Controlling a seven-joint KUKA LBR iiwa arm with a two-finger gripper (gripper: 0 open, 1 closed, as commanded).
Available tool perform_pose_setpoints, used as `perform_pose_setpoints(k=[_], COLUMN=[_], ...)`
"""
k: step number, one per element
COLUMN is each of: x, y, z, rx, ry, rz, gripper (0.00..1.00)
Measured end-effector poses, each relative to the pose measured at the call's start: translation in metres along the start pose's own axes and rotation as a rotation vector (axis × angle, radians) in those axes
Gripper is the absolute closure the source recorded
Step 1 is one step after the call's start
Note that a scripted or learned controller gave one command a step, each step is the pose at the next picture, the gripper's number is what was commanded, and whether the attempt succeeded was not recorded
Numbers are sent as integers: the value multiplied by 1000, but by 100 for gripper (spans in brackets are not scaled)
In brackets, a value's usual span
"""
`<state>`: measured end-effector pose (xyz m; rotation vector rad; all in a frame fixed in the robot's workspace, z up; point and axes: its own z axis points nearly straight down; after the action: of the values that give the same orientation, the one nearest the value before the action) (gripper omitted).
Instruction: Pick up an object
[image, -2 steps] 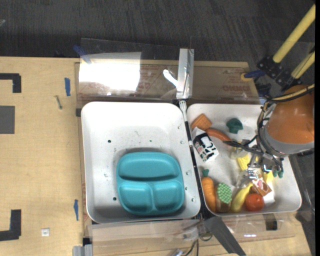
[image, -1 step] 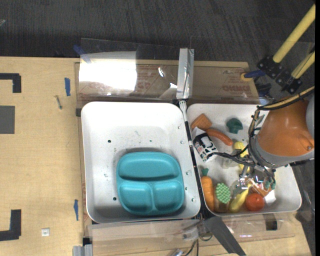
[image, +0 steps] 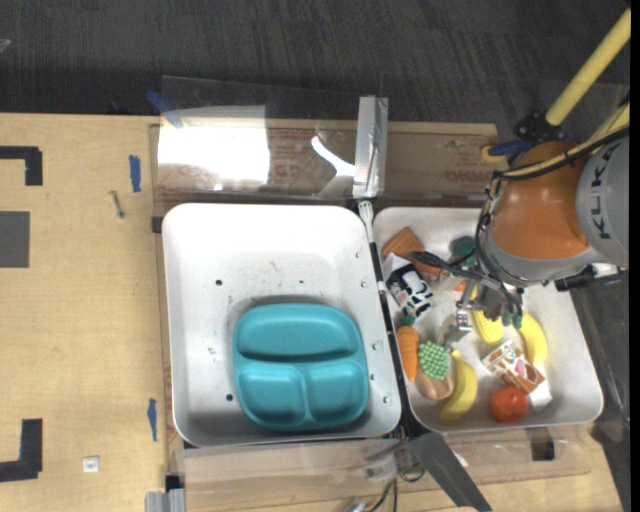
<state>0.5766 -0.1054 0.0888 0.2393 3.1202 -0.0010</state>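
The right bin (image: 578, 398) holds several toy foods. Among them are an orange carrot (image: 408, 352), a green knobbly piece (image: 433, 358), a yellow banana (image: 462, 390), a red tomato (image: 508, 403) and a small red-and-white carton (image: 516, 368). A black-and-white item (image: 410, 290) and an orange wedge (image: 403, 243) lie at the bin's left side. My gripper (image: 478, 306) hangs low over the middle of this bin, just above a second yellow banana (image: 536, 340) and right of the black-and-white item. The orange wrist band (image: 535, 215) hides the bin's far right corner.
The left bin (image: 200, 240) holds a teal divided tray (image: 298, 365) near its front. A clear plastic sheet and a metal divider (image: 369, 148) stand behind the bins. Tan bench surface lies to the left.
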Motion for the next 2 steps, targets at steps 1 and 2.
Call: perform_pose_setpoints(k=[1,2], x=[-51,17], y=[2,-18], z=[1,1], rx=[0,0], ry=[4,6], rz=[68,-8], gripper=[0,0])
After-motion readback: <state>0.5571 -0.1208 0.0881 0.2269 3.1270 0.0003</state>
